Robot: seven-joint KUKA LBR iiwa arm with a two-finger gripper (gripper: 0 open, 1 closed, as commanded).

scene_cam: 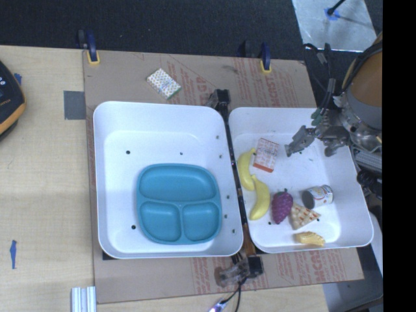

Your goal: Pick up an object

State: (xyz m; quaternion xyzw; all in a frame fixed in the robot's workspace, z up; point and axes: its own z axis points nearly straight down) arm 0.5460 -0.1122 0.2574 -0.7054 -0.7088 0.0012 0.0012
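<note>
Yellow banana point(252, 186), curved, beside purple grapes point(281, 206).

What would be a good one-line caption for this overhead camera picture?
Robot gripper hovers over the right bin of toy food, banana and grapes included; the left bin holds a blue tray.

Blue tray point(178, 202) in left bin point(110, 125) — toy food in right bin point(348, 207)

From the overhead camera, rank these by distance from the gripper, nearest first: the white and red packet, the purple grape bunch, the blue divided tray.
Measured from the gripper at the right bin's upper right:
1. White and red packet, just to its left in the right bin.
2. Purple grape bunch, lower in the same bin, beside the yellow banana.
3. Blue divided tray, in the left bin.
</note>
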